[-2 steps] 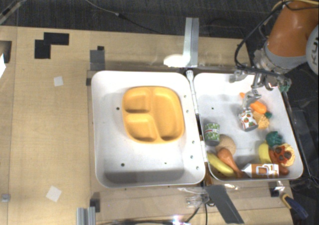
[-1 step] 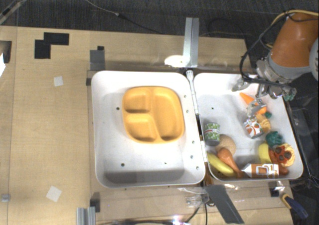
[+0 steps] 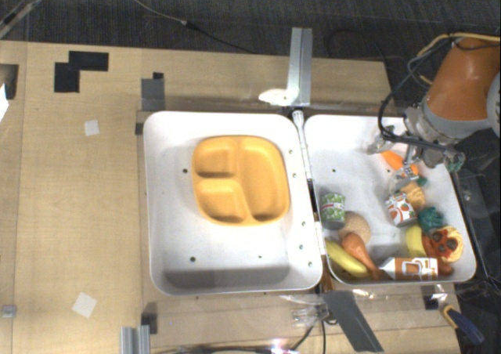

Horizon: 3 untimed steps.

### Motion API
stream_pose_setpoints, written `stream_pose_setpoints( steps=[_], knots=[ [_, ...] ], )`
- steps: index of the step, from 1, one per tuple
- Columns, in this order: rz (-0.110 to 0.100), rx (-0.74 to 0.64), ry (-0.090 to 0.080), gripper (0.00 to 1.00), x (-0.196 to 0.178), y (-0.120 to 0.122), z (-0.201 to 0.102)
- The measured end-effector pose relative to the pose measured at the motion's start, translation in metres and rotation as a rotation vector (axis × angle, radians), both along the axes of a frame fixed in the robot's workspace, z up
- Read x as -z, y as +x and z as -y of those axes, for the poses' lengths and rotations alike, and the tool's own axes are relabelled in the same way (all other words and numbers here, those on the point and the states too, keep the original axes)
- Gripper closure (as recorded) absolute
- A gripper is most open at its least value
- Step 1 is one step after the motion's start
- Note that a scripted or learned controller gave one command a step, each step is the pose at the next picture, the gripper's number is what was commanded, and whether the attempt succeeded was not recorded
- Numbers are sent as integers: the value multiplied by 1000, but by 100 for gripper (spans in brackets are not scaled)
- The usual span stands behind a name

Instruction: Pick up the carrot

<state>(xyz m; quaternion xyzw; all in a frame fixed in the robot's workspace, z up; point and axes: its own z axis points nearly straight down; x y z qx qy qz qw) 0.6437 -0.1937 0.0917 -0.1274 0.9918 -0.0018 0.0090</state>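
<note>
The carrot (image 3: 359, 250) is orange and tapered. It lies near the front of the right bin (image 3: 344, 158), between a banana (image 3: 344, 258) and a tan round item (image 3: 355, 225). My gripper (image 3: 408, 163) hangs over the back right part of that bin, under the orange band of the arm (image 3: 462, 86). It is well behind and to the right of the carrot and not touching it. A small orange object (image 3: 391, 159) sits just left of the gripper.
The right bin also holds a green can (image 3: 333, 207), a small carton (image 3: 399, 209), broccoli (image 3: 430, 219), a lemon (image 3: 414, 239), a red-orange item (image 3: 445, 243) and a bottle on its side (image 3: 411, 268). A yellow divided plate (image 3: 237, 178) sits in the left bin (image 3: 168, 188).
</note>
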Motion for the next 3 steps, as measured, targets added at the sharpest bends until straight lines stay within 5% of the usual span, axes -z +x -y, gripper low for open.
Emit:
stream_pose_setpoints(
  steps=[1,2,3],
  knots=[
    [-5,22,2,0,3,-36,-23],
    [-2,151,3,0,2,-69,-15],
    [-5,264,6,0,4,-5,-38]
  ],
)
